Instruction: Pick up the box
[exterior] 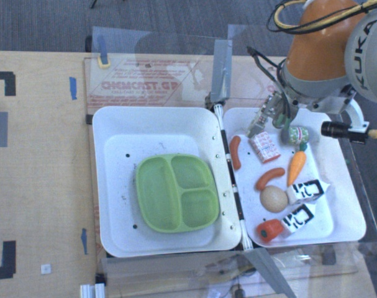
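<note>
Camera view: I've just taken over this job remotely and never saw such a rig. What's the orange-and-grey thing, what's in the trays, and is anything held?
You look down at a slant on a bench with two white bins. The grey and orange machine is a robot arm reaching in from the right. Its gripper hangs over the right bin, just above a small pink box lying flat; nothing shows between its fingers. Near the box lie two sausages, a carrot, an egg and two black-and-white cartons. The left bin holds a green divided plate.
</note>
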Available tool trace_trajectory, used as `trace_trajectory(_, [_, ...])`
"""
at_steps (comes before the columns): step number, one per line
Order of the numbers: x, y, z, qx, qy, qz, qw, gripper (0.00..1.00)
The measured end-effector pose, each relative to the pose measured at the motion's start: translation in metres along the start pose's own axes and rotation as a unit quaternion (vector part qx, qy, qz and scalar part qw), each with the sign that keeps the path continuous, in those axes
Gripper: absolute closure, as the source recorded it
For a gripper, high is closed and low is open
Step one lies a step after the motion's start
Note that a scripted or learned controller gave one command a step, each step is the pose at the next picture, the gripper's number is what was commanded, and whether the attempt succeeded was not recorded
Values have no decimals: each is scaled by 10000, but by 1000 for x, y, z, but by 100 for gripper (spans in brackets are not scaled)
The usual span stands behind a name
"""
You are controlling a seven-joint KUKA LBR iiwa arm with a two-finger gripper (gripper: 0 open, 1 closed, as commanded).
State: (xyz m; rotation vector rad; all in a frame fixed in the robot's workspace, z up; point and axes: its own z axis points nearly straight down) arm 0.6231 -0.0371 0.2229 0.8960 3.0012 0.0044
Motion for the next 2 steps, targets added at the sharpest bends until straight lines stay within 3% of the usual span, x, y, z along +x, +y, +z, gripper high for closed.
trace_trajectory(1, [0,0,1,3,6,2,10000,0])
trace_trajectory(2, [-39,-45,61,26,36,217,9998,0])
